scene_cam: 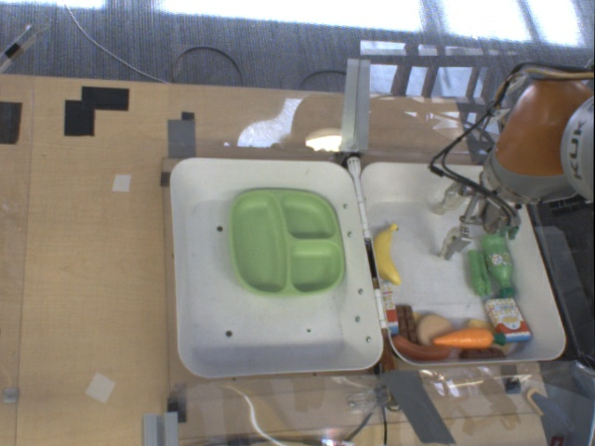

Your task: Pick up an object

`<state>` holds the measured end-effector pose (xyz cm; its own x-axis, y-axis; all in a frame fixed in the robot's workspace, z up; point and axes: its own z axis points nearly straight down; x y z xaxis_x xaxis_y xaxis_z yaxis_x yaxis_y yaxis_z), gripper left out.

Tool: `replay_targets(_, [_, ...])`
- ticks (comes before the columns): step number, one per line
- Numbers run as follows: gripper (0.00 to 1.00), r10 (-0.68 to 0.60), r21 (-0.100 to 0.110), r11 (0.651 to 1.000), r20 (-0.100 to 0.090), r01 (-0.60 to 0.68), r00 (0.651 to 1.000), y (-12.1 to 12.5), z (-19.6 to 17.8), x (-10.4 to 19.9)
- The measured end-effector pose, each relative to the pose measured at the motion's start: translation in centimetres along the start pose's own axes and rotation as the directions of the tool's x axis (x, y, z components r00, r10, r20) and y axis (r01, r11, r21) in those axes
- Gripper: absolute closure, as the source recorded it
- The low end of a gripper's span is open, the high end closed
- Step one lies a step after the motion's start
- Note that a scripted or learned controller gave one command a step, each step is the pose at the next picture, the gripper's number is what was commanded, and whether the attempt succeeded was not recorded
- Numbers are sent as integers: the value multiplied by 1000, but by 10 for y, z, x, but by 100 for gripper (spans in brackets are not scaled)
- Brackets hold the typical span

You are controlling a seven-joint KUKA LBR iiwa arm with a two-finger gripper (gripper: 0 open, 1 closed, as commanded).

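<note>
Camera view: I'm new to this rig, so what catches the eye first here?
The green divided plate in the middle of the left bin stands out most. The right bin holds the clutter: a banana near its left wall, a green packet under the gripper, and a carrot among items along its near edge.

Robotics lab, workbench (84,249), 2 white bins (279,360), cables (200,59)
</note>
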<state>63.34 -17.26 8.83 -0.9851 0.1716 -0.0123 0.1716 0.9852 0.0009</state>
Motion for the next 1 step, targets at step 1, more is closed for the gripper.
replay_targets(1, [0, 33, 3, 999, 0, -33, 999, -41, -26, 27])
